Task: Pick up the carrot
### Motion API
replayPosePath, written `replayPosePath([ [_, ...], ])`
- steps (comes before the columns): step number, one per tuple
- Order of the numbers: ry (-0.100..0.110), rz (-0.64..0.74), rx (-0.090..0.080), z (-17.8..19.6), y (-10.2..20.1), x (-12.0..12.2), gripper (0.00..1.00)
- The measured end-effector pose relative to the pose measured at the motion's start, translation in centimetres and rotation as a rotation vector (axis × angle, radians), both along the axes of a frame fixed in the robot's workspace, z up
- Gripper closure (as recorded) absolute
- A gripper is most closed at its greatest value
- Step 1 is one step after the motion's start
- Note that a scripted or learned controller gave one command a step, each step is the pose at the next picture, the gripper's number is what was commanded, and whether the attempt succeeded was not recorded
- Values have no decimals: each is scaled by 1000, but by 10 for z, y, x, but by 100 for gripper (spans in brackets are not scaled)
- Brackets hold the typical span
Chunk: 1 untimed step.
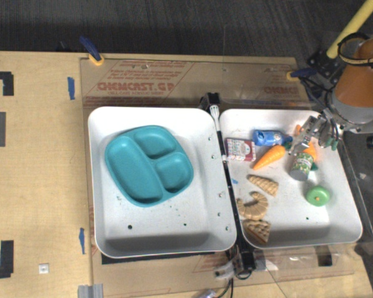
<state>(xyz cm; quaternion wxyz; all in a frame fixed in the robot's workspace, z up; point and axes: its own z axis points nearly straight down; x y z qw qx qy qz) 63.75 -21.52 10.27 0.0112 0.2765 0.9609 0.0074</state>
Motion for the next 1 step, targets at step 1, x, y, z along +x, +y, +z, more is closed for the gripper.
replayPosePath([
  [1, 20, 56, -7, -1, 63, 2, 100],
])
